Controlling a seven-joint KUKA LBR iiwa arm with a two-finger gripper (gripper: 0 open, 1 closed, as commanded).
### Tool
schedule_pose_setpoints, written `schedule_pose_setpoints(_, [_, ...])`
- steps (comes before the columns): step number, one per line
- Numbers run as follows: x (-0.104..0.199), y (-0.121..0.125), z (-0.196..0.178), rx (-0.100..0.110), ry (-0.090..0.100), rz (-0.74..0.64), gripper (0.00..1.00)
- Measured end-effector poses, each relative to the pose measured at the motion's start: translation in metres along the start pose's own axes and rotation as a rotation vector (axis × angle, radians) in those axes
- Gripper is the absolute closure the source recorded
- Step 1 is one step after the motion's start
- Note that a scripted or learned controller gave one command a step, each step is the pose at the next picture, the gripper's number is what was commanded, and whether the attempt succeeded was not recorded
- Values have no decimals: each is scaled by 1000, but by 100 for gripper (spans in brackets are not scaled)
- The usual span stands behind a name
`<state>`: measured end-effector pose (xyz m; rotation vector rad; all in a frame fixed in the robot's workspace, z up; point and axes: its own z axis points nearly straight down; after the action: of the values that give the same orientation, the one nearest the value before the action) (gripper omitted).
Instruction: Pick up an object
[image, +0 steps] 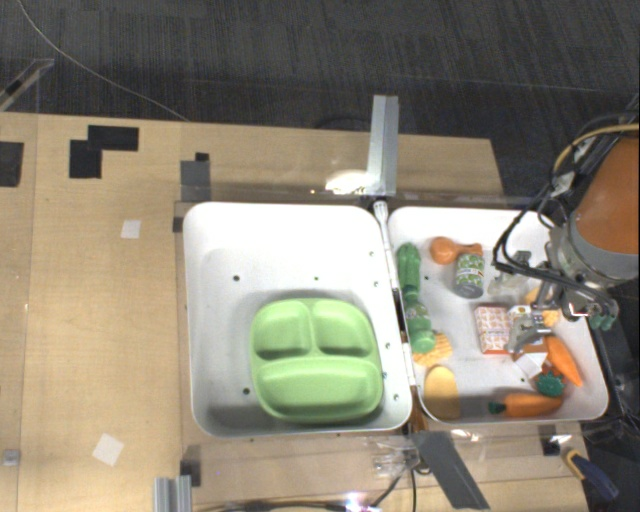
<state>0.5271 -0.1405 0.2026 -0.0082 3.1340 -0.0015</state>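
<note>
My gripper (528, 330) is low over the right bin (600, 405), just right of a red and white packet (490, 329). An orange carrot (563, 361) lies right beside it, with a small green piece (550, 384) below that. A second carrot (530, 404) rests along the bin's front wall. Further left are a green bottle (408, 268), a corn cob (431, 346) and a yellow rounded item (440, 381). At the back sit an orange toy (443, 248) and a small green can (468, 275). Nothing is seen in the gripper's hold.
The left bin (210, 240) holds a green divided tray (315, 358) toward its front. A metal post (384, 140) stands behind the wall shared by the bins. The arm's orange band (612, 205) and black cables (520, 245) hang over the right bin's back right corner.
</note>
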Motion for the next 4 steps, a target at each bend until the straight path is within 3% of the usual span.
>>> schedule_pose_setpoints(1, [-42, -3, 107, -1, 0, -94, 0])
schedule_pose_setpoints(2, [20, -14, 112, 2, -10, -28, 0])
schedule_pose_setpoints(3, [13, -13, 97, 6, -28, -35, 100])
schedule_pose_setpoints(4, [-22, -67, -22, 6, -10, -92, 100])
